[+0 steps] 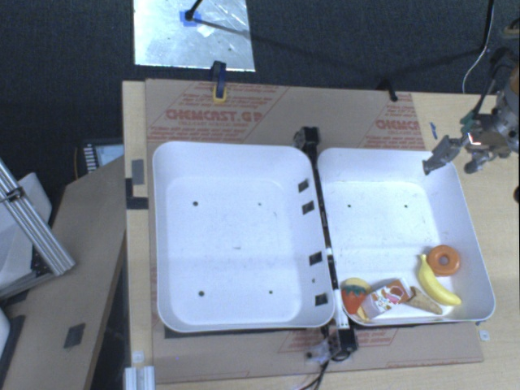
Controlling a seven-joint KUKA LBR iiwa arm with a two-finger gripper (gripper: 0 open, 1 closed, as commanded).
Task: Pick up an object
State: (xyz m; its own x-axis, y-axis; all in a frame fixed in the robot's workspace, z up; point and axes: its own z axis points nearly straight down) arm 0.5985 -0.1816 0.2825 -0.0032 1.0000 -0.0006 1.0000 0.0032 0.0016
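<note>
Overhead, two shallow white bins sit side by side on a cardboard-covered bench (268, 108), joined by a dark seam with small black clips. The right bin (382, 210) serves as the landmark. Most of its floor is bare white, leaving wide open room from its far rim down past its middle; all its contents crowd along its near rim. The left bin (236, 234), just beside it, has a bare floor marked by a few small dark dots. At the right bin's far right corner the gripper (457, 154) hangs over the rim, with the arm cut off by the picture's edge, so little beyond the wrist shows. Two grey fingers are visible, one (439, 154) angled toward the bin's inside and one toward its outside, and they stand spread apart with nothing between them. A yellow banana (435, 284) lies near the right bin's near right corner, curving along the wall, and an orange ring-shaped toy (444, 259) touches its upper end. Just beside the banana toward the seam lies a small white and red packet (385, 297), and a round orange and yellow fruit (355, 293) rests beside the seam; their details are too blurred to name further. All four things lie well apart from the gripper, across the bin's open floor.
</note>
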